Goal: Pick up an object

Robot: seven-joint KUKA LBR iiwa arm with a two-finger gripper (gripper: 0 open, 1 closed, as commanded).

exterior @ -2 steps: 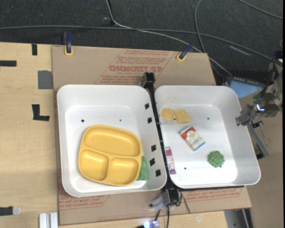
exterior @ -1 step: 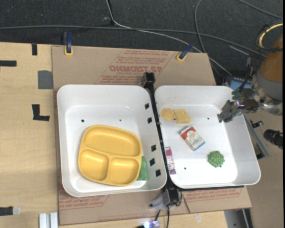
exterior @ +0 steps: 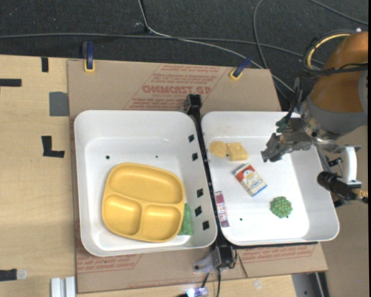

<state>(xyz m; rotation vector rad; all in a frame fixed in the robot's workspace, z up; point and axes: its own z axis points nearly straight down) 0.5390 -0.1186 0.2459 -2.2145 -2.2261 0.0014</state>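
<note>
The right bin (exterior: 309,231) holds several small items: two pale yellow pieces (exterior: 229,150) near its far left, a small red and white carton (exterior: 250,180) in the middle, a green bumpy ball (exterior: 281,206) toward the front right, and a thin purple packet (exterior: 221,208) along the left wall. My gripper (exterior: 273,151) hangs over the right bin's far right part, to the right of the yellow pieces and above the carton. Nothing shows between its dark fingers, and their spread is unclear from this angle.
The left bin (exterior: 86,141) carries a yellow three-compartment tray (exterior: 142,201) with a green item (exterior: 187,221) wedged at its right edge. Both bins rest on a cardboard sheet (exterior: 173,85). Black cables (exterior: 173,36) run behind the bench.
</note>
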